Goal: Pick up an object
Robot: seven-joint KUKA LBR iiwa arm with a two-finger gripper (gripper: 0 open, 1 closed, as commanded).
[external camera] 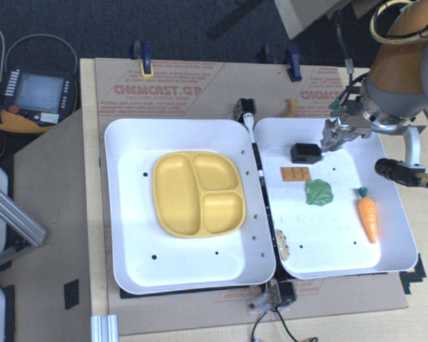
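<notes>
One tool | over right bin, beside black block | opening: cannot tell | nothing visibly held

The arm runs off the right edge; the end effector's finger gap is unreadable.

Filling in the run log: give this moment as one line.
grey two-finger gripper: over right white bin, nothing visibly held | small black block: beside gripper | orange toy carrot: lying in bin | pick: not done
</notes>
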